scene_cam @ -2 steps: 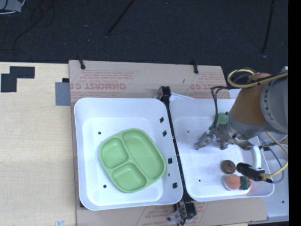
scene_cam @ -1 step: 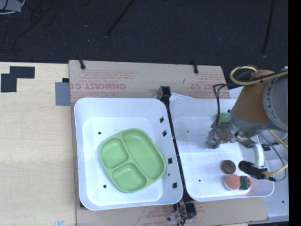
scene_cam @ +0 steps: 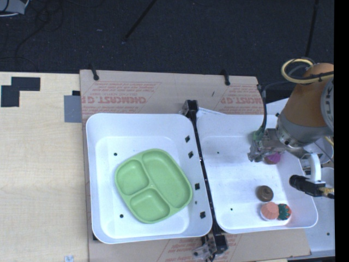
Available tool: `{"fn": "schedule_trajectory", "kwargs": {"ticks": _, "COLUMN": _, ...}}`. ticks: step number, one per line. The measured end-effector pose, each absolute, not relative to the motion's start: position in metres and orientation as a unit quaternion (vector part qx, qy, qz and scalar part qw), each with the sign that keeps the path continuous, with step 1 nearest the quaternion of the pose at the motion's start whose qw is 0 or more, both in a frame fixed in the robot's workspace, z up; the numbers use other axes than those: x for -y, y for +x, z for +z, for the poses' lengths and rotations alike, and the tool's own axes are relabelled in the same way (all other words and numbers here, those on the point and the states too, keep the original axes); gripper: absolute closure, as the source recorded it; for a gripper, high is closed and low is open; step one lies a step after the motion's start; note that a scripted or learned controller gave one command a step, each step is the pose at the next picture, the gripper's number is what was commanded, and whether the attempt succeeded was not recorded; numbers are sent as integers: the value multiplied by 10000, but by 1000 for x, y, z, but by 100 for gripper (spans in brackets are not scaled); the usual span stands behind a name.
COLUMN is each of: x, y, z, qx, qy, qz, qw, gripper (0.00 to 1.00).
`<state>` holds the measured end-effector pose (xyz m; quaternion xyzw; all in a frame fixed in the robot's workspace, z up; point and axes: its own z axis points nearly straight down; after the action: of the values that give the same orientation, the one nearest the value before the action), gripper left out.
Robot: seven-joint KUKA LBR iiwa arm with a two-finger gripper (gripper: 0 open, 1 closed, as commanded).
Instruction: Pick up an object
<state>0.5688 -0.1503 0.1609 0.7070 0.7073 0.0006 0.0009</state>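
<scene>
The claw [scene_cam: 260, 149] was down in the right bin [scene_cam: 234, 201], near its upper right part, hanging off the grey arm [scene_cam: 305, 111] that came in from the right with its orange band showing above the wrist. Honestly couldn't tell how wide it was or whether it had anything, the whole thing was a dark grey blob from this angle. There was a small purple thing [scene_cam: 273, 157] right up against the claw's right side, touching or nearly so, partly hidden behind it, but whether it was actually pinched in there I couldn't say.

Further down the same bin sat a small round brown piece [scene_cam: 265, 192], on its own on the floor of the bin, a bit below the claw. Just below that, near the bottom right corner, was a pink round thing [scene_cam: 269, 211] with a green lump [scene_cam: 283, 212] touching its right side. Those three were all loose and clear of the claw.

A black divider [scene_cam: 199, 168] ran between the two bins. The left bin [scene_cam: 103, 141] had a light green tray [scene_cam: 153, 185] lying flat in it, three compartments, turned at a slant, well apart from the arm.

Both bins were sitting on a sheet of cardboard [scene_cam: 163, 94] with reddish print on it, and that was on a pale wooden bench [scene_cam: 38, 173]. A few dark squares [scene_cam: 19, 89] were stuck on the bench at upper left. Dark floor [scene_cam: 163, 26] with cables behind all of it.
</scene>
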Motion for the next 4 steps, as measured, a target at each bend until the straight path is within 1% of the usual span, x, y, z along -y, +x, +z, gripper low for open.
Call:
{"fn": "schedule_trajectory", "kwargs": {"ticks": 1, "x": 143, "y": 568, "z": 206, "qx": -7074, "qy": 7068, "qz": 6, "qw": 6, "gripper": 100}}
{"fn": "schedule_trajectory", "kwargs": {"ticks": 2, "x": 145, "y": 568, "z": 223, "qx": -7074, "qy": 7068, "qz": 1, "qw": 0, "gripper": 100}}
{"fn": "schedule_trajectory", "kwargs": {"ticks": 4, "x": 37, "y": 567, "z": 242, "qx": -7086, "qy": 7056, "qz": -1, "qw": -13, "gripper": 100}}
